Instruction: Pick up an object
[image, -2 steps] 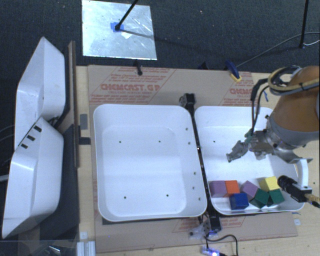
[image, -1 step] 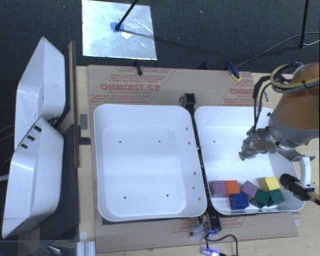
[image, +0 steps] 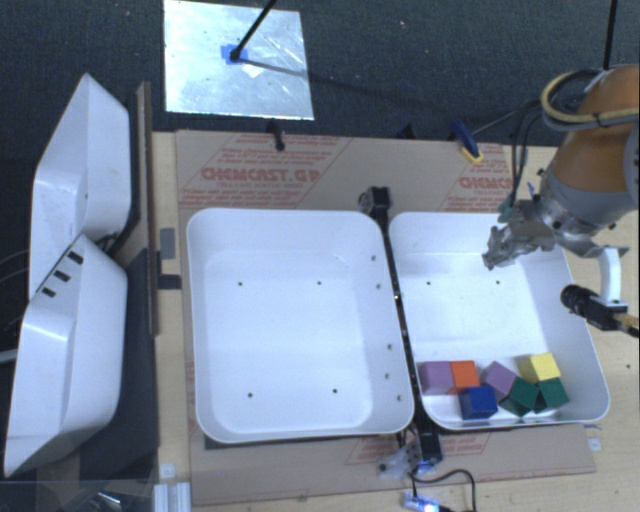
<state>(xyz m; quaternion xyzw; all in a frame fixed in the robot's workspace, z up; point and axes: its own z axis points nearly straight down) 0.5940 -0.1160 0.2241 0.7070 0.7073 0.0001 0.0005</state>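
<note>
The gripper (image: 500, 247) is hanging over the far part of the right bin (image: 455, 310), near that bin's far right corner, with the grey and orange arm (image: 595, 140) reaching in above it. How far its fingers are standing apart cannot be told from this slant, and nothing is showing between them.

The objects are all sitting together along the right bin's near edge, well apart from the gripper. A light purple block (image: 436, 376) is lying furthest toward the left bin (image: 290, 320), with an orange block (image: 464, 374) touching it. A blue block (image: 478, 401) is sitting just in front of the orange one. Beside these, a second purple block (image: 498, 378) is lying tilted, then a green block (image: 530, 397), with a yellow block (image: 543, 367) resting at the green one's far side.

Both bins are sitting side by side on the worktop (image: 330, 170).
</note>
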